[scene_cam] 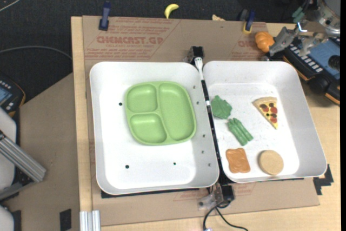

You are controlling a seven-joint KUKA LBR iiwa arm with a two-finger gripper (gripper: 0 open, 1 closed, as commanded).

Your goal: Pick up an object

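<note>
The grey two-finger gripper point(281, 40) hangs over the bench at the right bin's one o'clock corner, well apart from the toys; whether it is released or clenched cannot be told. In the shallow white right bin point(303, 89), a flat toy pizza slice point(267, 110) at two o'clock looks light, stiff and best pinched across its crust, with a green leafy toy point(221, 107), tan round disc point(270, 162) and orange slab point(237, 160) nearby. The cardboard sheet point(130, 40) beneath reads "CHEMCAST".

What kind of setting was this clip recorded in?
Likely a robotics lab bench: two white bins clamped onto a board, toy food such as a pizza slice, and the gripper at upper right.
</note>
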